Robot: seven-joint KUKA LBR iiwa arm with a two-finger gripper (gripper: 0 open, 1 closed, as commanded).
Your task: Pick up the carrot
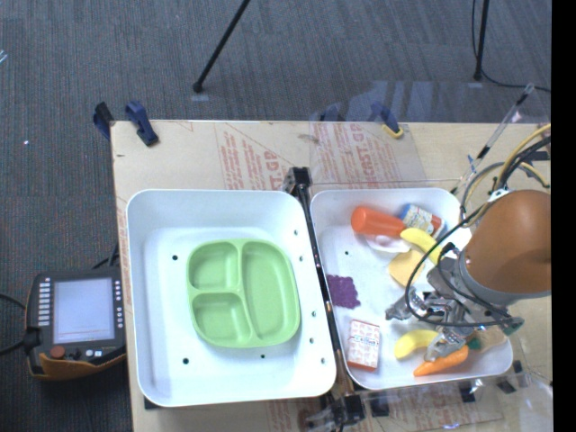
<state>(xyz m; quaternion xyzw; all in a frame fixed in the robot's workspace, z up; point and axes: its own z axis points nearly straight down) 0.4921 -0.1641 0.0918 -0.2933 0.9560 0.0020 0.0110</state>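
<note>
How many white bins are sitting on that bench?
2. The left bin holds a green divided plate. The right bin holds the toy foods, including the carrot near its front right corner, under the robot's claw.

Red printed lettering runs across the cardboard sheet (270, 156) behind the left bin (144, 241), too blurred to read. The small red-and-white box (364, 344) bears unreadable print.

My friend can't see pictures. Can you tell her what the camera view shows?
A robot gripper hangs low over an orange carrot in the right-hand white bin, among toy foods and a small box. The left white bin holds a green divided plate.
</note>
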